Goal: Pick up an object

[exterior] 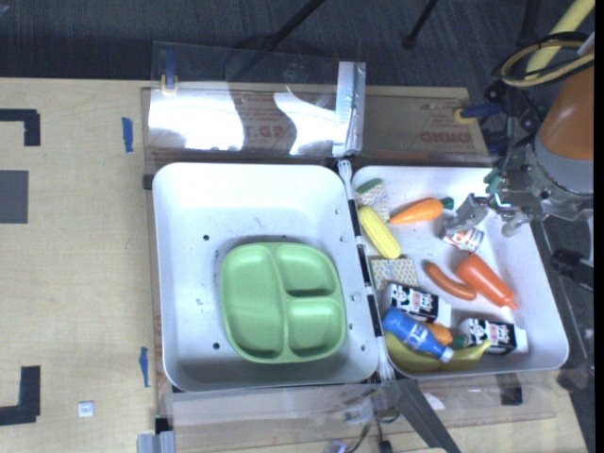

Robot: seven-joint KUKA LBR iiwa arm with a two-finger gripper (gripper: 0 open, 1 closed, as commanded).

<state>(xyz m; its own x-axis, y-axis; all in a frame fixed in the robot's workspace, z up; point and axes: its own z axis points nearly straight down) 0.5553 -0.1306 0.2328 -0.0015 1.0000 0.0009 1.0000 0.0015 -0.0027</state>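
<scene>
We find the metal two-finger gripper low in the right white bin, directly over a small red-and-white can lying between two orange toy carrots; whether its fingers are parted or clamped on the can, we cannot tell. In our judgement it is placed there to take the can. The green compartment tray sits in the left white bin.

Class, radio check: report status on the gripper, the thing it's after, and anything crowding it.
Gripper low over right bin, fingers unclear. Small red-and-white can right beneath it, not seen held. Carrots and sausage close by.
</scene>
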